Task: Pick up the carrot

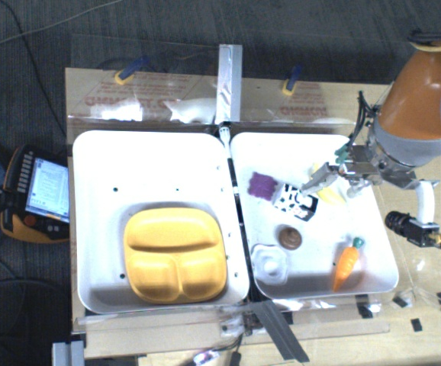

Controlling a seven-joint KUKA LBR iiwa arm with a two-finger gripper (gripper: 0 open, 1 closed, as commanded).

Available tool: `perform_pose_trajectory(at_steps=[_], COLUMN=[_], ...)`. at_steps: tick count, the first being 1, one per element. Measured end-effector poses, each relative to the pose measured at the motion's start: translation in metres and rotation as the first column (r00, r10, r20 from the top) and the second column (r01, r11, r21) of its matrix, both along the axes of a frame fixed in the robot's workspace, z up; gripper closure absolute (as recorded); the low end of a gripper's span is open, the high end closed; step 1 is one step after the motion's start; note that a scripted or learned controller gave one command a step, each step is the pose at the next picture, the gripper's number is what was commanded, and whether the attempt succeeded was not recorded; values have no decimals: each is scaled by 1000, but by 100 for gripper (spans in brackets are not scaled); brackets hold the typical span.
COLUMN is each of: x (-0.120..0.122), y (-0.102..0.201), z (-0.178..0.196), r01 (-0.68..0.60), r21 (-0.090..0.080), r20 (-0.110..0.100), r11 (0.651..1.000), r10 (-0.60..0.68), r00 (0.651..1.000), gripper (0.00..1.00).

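Two white bins sit side by side: the left bin (98, 204) and the right bin (373, 227). The left bin holds one yellow tray (175, 252). The right bin holds one carrot (346, 264), one purple block (263, 185), one black-and-white piece (294, 200), one brown round thing (289, 238) and one clear cup (269, 263). Behind the bins are two clamps (131, 70).

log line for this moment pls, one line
stage: approach | end effector: above right bin, upper part, nothing seen held | carrot: lying near right bin's front right corner, apart from end effector | status: not picked
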State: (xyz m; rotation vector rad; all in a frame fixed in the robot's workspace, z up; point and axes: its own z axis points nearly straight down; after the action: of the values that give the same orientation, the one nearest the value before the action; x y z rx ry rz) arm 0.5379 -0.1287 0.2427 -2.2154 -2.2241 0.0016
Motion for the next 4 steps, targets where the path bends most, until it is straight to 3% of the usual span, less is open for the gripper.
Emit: perform_pose_trajectory(at_steps=[1,2,3,4], x=[-54,-45,-46,-44], y=[-66,-77,-62,-62], z=[-96,-140,-147,-137], r01=[-49,-19,36,35], r21=[-1,2,-15,-18], r20=[0,21,33,36], r11=[999,1000,999,999], r10=[49,19,-36,-35], r00=[999,1000,999,999], gripper=[0,0,0,100])
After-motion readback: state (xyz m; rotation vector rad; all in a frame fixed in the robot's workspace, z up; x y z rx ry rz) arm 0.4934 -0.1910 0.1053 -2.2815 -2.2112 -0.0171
